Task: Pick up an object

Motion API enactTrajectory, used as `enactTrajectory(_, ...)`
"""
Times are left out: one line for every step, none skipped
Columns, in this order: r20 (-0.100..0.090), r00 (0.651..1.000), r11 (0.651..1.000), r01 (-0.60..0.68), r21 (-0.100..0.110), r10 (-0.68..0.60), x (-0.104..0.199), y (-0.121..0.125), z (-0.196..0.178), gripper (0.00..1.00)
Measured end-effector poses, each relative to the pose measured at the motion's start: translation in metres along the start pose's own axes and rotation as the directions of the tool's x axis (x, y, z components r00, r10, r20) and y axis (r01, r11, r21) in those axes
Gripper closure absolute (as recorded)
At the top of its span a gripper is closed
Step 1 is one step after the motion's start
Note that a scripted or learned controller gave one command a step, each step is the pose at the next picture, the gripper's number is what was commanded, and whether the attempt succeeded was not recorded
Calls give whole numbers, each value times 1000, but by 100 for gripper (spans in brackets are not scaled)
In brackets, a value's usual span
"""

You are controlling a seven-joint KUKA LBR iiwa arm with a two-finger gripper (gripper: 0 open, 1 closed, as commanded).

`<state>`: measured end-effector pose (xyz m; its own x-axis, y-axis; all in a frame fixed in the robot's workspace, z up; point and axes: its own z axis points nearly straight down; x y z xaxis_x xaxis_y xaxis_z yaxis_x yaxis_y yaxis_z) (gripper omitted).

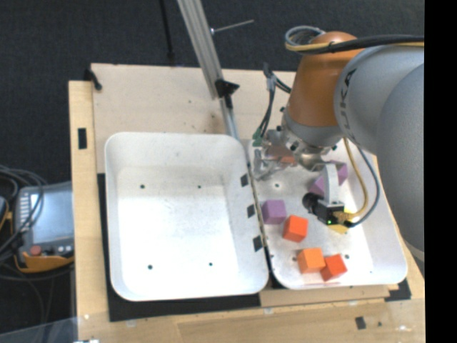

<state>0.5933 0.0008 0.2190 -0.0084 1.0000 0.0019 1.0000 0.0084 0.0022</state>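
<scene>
Five blocks in right bin (389,259), none lifted. Hand (275,156) low at bin's far-left corner; grip state cannot tell. Purple block (273,211) just below hand; nearest target. Next: centre over it, descend.

A pale wooden bench (143,98) stood on a dark carpeted floor (71,20), its top a lighter board laid over a wider one. A slim aluminium rail (202,41) slanted up from the bench's middle toward the top edge, with a black clamp (227,88) low on it. At the left, off the bench, sat a grey control pendant (44,216) with an orange underside, amid black cables (11,181). The light was even and flat.
</scene>
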Motion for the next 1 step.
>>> enactTrajectory(0,1000,1000,0,0,0,53,0,-18,100)
